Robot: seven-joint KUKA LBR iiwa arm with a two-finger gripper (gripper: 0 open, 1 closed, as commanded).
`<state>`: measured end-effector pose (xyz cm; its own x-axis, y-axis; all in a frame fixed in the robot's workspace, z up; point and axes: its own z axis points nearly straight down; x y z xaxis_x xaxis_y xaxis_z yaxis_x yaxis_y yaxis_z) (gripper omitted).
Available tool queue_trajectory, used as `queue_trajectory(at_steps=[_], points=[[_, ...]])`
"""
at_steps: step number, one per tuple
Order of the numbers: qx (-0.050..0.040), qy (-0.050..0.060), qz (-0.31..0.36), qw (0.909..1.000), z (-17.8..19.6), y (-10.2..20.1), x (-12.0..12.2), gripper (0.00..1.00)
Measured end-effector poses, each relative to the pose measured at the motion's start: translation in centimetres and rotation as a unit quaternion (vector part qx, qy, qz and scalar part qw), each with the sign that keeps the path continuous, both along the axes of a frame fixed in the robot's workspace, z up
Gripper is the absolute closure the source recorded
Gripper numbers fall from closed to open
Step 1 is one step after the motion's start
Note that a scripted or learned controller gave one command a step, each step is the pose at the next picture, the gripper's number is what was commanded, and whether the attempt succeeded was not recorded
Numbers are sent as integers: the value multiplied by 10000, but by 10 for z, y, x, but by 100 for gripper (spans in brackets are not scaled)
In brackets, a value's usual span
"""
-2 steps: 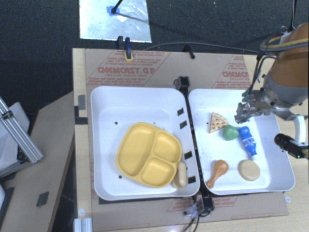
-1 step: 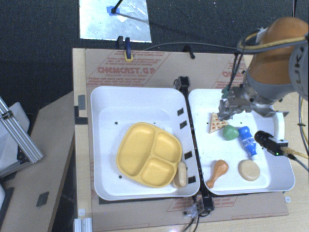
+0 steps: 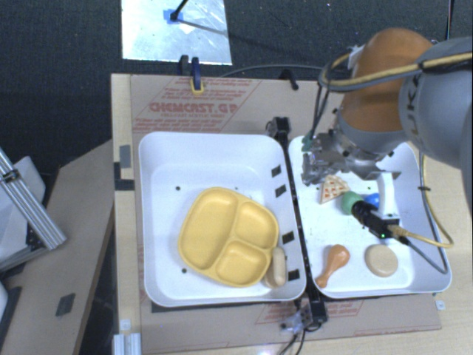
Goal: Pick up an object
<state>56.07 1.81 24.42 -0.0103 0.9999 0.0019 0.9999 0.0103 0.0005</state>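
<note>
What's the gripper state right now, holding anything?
Gripper: low over the right bin, beside the pizza slice toy; open or shut cannot be told, and no object is seen in it.

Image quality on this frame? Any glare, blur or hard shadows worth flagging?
Camera view: strong glare on the shiny silver sheet at top, nearly blown out; white left bin and white right bin bright but not clipped; soft shadow beside the yellow divided plastic tray; the grey arm with orange band looks slightly soft; the gripper sits in its shade, detail murky.
</note>
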Motion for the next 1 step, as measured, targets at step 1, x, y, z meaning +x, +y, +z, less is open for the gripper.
queue_trajectory(at_steps=[1], points=[[3,-13,2,10000,0,56,18,100]])
